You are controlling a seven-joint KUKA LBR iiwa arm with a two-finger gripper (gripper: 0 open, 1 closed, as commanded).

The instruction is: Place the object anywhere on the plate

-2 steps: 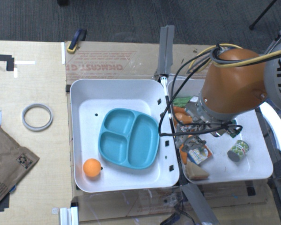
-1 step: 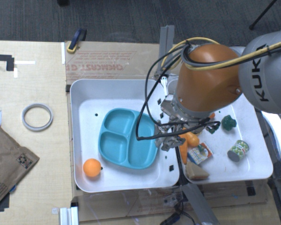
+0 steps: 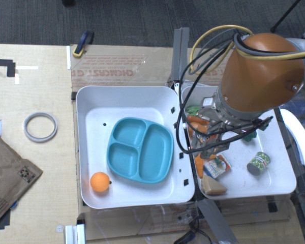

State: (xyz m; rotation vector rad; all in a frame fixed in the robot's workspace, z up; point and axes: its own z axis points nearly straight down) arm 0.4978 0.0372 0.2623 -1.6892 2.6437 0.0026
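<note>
So from my remote seat, I'm guessing the object is one of the bits in the right bin (image 3: 287,184), lower right of the frame: a small green-labelled can (image 3: 258,162) lying on its side, a colourful packet (image 3: 216,166) and a brownish wedge-shaped thing (image 3: 212,186) near the bin's bottom-left corner, plus something orange (image 3: 197,122) tucked up by the cables. None of it is on the plate. The plate (image 3: 141,150) is a blue three-compartment one, sitting in the middle of the left bin (image 3: 91,103) at frame centre. An orange ball (image 3: 100,182) sits just off the plate's lower-left corner, on the bin floor.

The arm (image 3: 262,70) hangs over the top-left part of the right bin, its big orange band blocking my view. The pincer is buried under it and the cable loops, so I can't tell if it's spread or pinching anything.

Out on the tabletop (image 3: 25,75), far left, there's a tape ring (image 3: 40,126) and a brown cardboard box (image 3: 5,179).
</note>
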